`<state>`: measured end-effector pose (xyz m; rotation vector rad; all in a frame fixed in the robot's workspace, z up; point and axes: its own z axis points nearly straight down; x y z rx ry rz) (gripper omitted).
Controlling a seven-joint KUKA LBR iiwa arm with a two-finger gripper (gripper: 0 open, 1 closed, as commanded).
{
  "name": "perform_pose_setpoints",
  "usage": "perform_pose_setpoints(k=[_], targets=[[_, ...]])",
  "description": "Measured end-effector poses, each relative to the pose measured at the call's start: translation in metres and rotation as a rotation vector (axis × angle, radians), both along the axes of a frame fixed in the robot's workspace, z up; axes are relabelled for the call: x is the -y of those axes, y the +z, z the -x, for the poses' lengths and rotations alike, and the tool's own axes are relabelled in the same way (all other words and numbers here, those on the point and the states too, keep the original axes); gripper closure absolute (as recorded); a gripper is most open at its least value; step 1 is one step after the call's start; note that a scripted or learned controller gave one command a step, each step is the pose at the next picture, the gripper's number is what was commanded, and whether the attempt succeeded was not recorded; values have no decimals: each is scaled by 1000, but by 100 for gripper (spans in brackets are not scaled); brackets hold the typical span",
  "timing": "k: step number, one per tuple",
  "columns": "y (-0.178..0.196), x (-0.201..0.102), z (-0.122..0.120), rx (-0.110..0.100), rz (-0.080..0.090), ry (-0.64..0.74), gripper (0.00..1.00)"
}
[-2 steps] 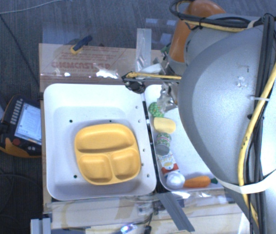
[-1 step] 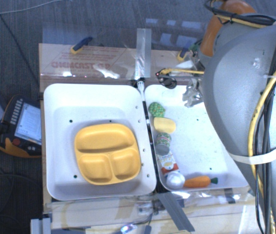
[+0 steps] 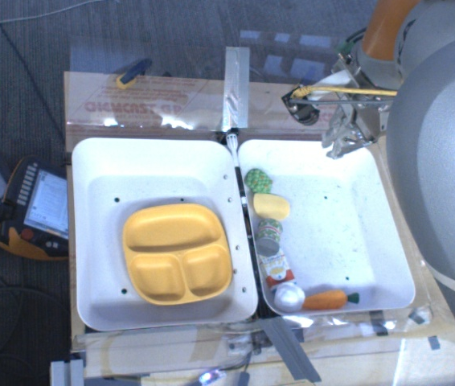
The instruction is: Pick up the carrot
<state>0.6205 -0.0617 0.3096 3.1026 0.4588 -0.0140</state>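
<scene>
Hand (image 3: 342,141) hovers at the right bin's (image 3: 388,215) far edge, grip state unclear; it should descend onto the carrot (image 3: 325,300) at the near wall, avoiding the bottle (image 3: 274,262).

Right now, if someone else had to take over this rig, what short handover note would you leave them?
Gripper: hovering over the far right corner of the right bin, nothing between its fingers; open or shut is unclear from this view.
Carrot: lying at the near edge of the right bin, next to a small bottle, well away from the gripper.
Other items: a row of toy foods along the right bin's left wall; a yellow divided tray in the left bin.
Done: nothing yet; carrot untouched.
Left: move to the carrot, descend, grasp, lift.
</scene>
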Motion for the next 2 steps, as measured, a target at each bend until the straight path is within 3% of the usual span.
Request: perform_pose_setpoints(k=[1,2], targets=[[-129,-60,9,-4,-4,-78,100],[-131,19,35,-3,-2,-93,100]])
